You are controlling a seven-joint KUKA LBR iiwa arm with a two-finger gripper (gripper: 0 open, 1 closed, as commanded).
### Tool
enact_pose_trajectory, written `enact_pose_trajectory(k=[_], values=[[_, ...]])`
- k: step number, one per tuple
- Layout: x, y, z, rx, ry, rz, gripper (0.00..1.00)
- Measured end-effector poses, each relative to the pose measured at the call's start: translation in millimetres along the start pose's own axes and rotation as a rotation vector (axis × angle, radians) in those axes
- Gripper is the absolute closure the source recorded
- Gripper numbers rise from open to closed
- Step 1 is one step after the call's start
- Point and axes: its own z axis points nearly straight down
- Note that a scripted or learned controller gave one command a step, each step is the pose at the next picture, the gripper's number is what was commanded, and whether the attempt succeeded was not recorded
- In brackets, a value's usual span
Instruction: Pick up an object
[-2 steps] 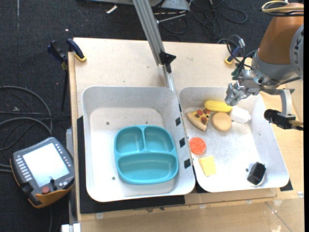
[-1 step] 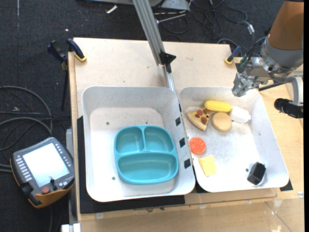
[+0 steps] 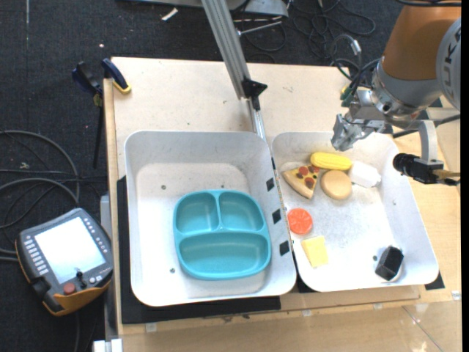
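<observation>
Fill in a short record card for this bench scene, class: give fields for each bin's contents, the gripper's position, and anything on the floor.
left bin: a teal divided plate
right bin: pizza slice, yellow corn-like piece, tan round piece, white block, orange-red disc, yellow wedge, black object
gripper: over the right bin's far edge, above the yellow piece; nothing visibly between its fingers
floor, left: control pendant

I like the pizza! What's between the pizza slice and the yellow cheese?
In the camera view, the orange tomato slice lies between the pizza and the cheese, on the right bin floor.
</observation>
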Motion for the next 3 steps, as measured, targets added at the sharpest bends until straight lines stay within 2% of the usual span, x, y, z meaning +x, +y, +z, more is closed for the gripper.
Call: enact_pose_trajectory(k=[1,2,3], values=[[53.7,2.2,10.1,0.000,0.000,-0.001,1.00],[113.5,-6.7,15.6,0.002,0.001,-0.002,1.00],[157.8,-29.5,38.1,0.004,0.000,0.000,1.00]])
